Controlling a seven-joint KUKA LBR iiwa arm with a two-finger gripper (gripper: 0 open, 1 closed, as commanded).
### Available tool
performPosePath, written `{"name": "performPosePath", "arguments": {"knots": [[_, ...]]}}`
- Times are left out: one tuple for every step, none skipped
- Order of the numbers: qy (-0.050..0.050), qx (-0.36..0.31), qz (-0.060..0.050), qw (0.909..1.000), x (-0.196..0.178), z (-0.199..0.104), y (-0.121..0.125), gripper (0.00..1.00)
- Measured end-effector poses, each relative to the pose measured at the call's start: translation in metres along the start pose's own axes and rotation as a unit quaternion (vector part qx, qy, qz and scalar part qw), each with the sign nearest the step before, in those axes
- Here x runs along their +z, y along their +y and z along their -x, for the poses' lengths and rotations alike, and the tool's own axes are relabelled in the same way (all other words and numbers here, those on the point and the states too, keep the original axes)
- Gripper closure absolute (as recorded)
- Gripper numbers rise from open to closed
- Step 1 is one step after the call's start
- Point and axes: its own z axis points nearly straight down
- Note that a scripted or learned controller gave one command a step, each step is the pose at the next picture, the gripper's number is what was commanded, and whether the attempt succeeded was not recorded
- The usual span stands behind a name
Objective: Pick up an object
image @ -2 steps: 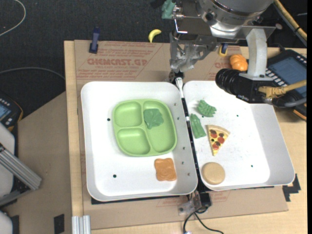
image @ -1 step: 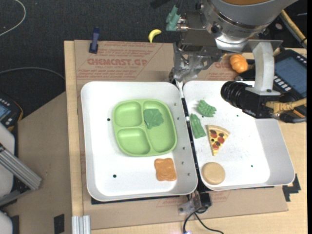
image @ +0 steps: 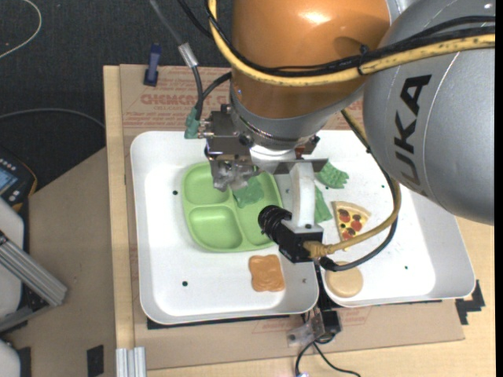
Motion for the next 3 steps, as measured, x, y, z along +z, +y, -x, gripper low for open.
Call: {"name": "performPosePath", "arguments": {"knots": [[-0.001, 0.005, -0.002, 1.0000, 0.165, 0.030, 0.000, 1.00], [0.003, 0.003, 0.007, 1.0000, 0.145, 0.027, 0.002, 1.00], [0.006, 0.003, 0.017, 0.9998, -0.028, 0.045, 0.022, 1.00]]}}
